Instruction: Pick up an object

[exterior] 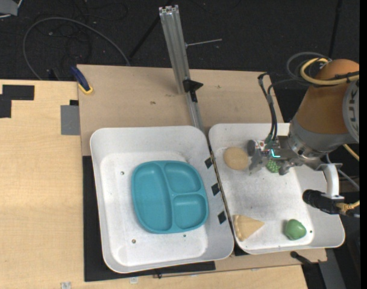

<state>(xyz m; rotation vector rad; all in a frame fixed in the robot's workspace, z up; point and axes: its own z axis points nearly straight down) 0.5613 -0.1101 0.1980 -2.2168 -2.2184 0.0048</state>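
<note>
Gripper (263, 157) low in right bin (328, 236), finger state indiscernible, beside tan round item (235, 158), possibly touching, green object (295, 229) well apart

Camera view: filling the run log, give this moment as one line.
claw: right bin, beside bun | wedge, green ball: untouched | tray: left bin

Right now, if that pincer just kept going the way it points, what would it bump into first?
Probably the tan round object just left of the pincer, in the right bin. Depth is unclear, so it might pass above.
</note>
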